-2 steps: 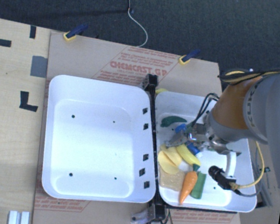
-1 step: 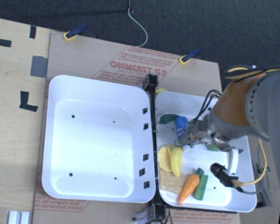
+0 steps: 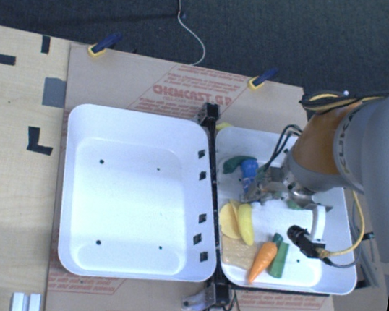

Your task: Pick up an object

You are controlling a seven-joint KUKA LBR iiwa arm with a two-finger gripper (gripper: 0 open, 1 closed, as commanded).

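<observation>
Down in the right bin (image 3: 328, 282), the tool (image 3: 253, 190), grip unclear, hangs just above the yellow banana (image 3: 239, 221).

Both bins, the left bin (image 3: 130, 192) and the right bin (image 3: 307, 275), are white. The right one holds a yellow banana (image 3: 239, 220), an orange carrot (image 3: 262, 259), a green piece (image 3: 279, 260) and a blue object (image 3: 249, 168). The cardboard sheet (image 3: 183, 91) is tan with red lettering. The arm (image 3: 357, 147) is grey with an orange band.
</observation>
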